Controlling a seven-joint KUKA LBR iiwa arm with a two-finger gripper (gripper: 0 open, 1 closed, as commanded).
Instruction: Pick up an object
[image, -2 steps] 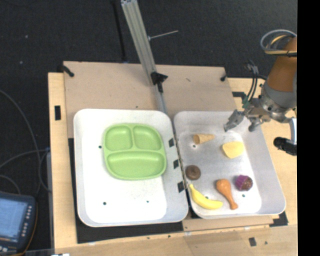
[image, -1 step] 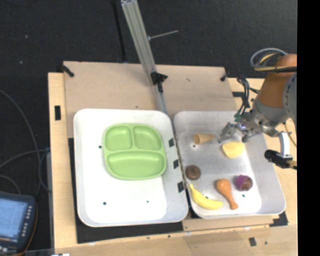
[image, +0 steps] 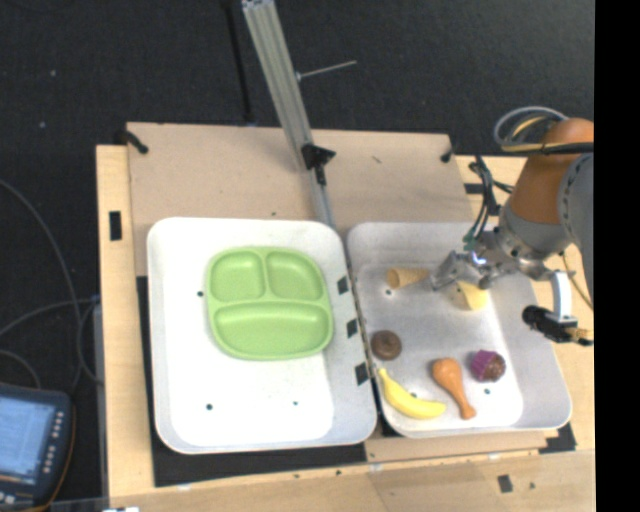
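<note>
Tan wooden desk (image: 230, 170), two shallow white bins; gripper (image: 462, 275) low in right bin (image: 540, 400), right of frame, beside pale yellow wedge (image: 470, 296); finger state unclear.

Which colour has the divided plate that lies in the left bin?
Light green: the divided plastic plate with three compartments, in the camera view.

2 white bins (image: 170, 330), 1 green tray (image: 269, 304), 1 banana (image: 405, 399), 1 carrot (image: 453, 383), 1 cone (image: 406, 277), 1 donut (image: 386, 345)

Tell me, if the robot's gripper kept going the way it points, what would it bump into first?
The gripper points toward the picture's left, at the tan cone-shaped piece lying in the right bin. It would probably meet that first, though its height above the bin is hard to judge from this view.
</note>
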